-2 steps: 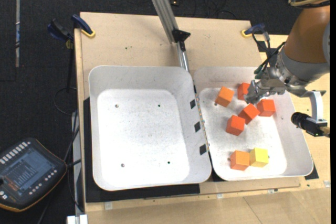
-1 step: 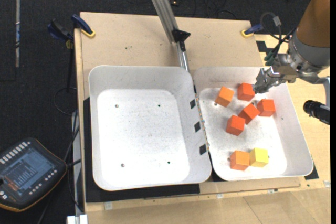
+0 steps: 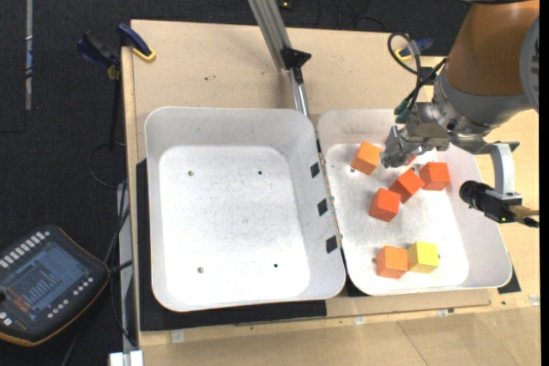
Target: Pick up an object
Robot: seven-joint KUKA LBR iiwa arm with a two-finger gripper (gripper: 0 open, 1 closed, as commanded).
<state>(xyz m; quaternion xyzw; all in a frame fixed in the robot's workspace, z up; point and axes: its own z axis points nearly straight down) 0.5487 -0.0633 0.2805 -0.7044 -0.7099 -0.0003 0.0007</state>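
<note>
at the far left, off the bench, a teach pendant lies on the dark floor. next comes the left bin, white and speckled. right of it, touching along the middle rims, sits the right bin, which holds all the blocks. just right of the shared rim is an orange block; the gripper hangs beside it, low over the right bin's far part, and whether it is released or clenched cannot be told, nor whether it touches that block. further right lie three red-orange blocks. toward the right bin's near rim an orange block touches a yellow block.
</note>
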